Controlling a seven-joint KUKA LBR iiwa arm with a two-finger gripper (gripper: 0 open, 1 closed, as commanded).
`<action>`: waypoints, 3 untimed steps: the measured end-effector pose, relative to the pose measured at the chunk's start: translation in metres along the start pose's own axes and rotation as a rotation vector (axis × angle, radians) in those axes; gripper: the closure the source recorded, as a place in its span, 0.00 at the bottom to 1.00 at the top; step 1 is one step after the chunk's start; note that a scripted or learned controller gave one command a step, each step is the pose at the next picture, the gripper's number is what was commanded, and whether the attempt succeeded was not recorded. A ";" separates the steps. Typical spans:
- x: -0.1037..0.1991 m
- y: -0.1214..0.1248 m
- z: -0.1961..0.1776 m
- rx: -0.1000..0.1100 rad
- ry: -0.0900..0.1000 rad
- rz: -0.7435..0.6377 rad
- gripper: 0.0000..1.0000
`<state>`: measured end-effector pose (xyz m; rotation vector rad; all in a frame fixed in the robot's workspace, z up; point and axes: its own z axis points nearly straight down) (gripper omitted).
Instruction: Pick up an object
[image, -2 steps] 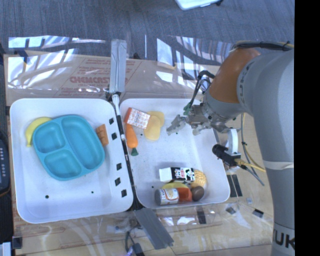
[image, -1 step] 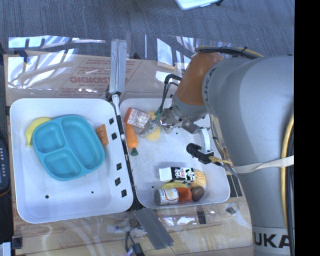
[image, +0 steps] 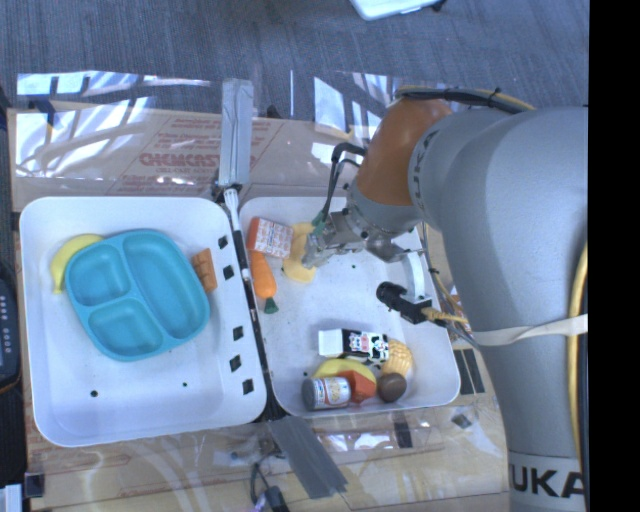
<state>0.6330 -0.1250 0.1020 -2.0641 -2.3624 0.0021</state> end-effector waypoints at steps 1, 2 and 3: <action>0.000 0.000 0.000 0.001 0.000 0.000 0.00; 0.024 0.004 0.009 -0.003 -0.003 0.008 0.00; 0.024 0.004 -0.001 -0.002 -0.003 0.004 1.00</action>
